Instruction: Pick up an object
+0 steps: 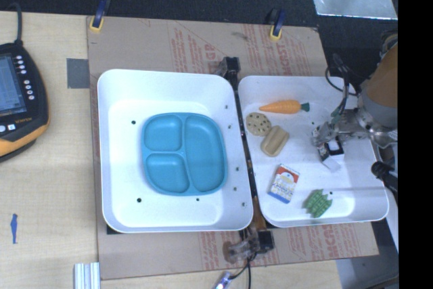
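Orange carrot (280, 106) lies just left of the gripper (331, 149), which hovers low in the right bin (352, 213); whether it grips anything I cannot tell.

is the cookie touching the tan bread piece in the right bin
Cannot tell. In the camera view the cookie sits right against the upper left edge of the tan bread piece, with no clear strip of white bin floor between them, nor plain contact.
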You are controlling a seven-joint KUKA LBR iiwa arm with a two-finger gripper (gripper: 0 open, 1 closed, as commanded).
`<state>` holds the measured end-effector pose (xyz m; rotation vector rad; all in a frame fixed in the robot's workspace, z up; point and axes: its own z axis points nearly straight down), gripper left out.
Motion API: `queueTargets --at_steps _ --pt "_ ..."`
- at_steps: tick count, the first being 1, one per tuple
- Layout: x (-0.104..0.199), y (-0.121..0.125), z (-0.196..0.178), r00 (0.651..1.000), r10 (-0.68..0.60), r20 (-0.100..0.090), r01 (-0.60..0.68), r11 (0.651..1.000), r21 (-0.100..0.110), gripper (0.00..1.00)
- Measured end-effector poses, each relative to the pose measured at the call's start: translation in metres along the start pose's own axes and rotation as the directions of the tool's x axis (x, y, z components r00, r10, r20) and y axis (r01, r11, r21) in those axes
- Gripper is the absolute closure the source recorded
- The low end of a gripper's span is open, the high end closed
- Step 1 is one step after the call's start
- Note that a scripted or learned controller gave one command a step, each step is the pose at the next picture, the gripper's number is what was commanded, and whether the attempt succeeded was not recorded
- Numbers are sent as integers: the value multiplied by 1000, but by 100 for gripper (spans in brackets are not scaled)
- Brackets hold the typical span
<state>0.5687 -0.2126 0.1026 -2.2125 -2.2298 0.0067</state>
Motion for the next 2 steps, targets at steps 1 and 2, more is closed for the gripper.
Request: queueTargets --at_steps 1,2 --pt "65 34 9 1000 0 -1 0 1000 -6 100" --pt "153 37 -90 1000 3 -4 -3 1000 -1 100"
